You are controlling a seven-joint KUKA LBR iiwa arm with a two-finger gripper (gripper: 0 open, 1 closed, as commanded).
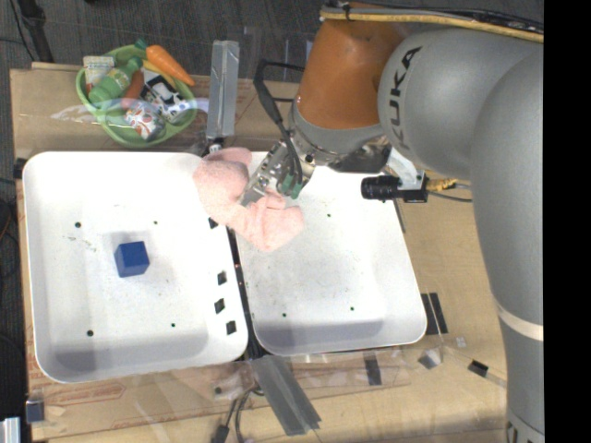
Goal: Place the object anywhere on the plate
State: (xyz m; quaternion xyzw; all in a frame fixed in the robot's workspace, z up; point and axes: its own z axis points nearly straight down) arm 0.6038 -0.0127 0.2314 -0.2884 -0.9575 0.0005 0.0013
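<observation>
A green bowl [138,127] sits on the desk [443,275] behind the left bin [55,247], heaped with small items, among them an orange carrot [168,62] at its far rim and a green bottle-like piece [113,83]. A blue cube [132,257] lies in the left bin. An upright grey bracket [223,86] stands behind the bins' meeting edge. Dark tape strips [432,313] mark the desk near the right bin [360,284].
</observation>
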